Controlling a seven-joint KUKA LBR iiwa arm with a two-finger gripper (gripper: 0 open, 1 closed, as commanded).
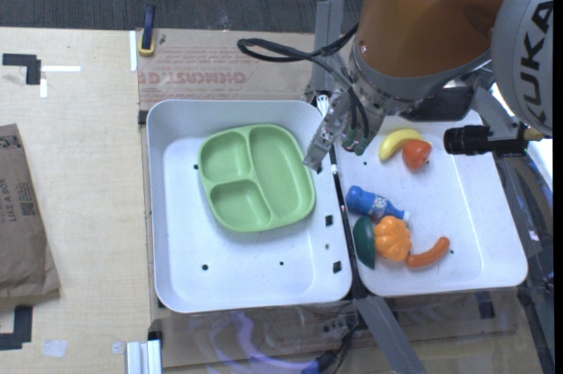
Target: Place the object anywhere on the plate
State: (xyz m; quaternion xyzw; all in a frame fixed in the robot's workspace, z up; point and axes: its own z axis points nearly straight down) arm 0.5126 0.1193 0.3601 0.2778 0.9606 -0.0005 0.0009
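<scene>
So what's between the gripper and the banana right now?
Camera view: bare white bin floor separates the gripper from the banana.

My gripper point(318, 150) hangs over the wall between the two bins, just beside the green plate point(256, 178). The plate's three cups lie open, with bare white floor around it in the left bin point(176, 275). In the right bin point(475, 258), toys crowd the left side, leaving open floor on the right.

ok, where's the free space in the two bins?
Left bin: bare floor below and left of the green plate. Right bin: bare right of the sausage. Crowded around the bottle and pumpkin.
</scene>
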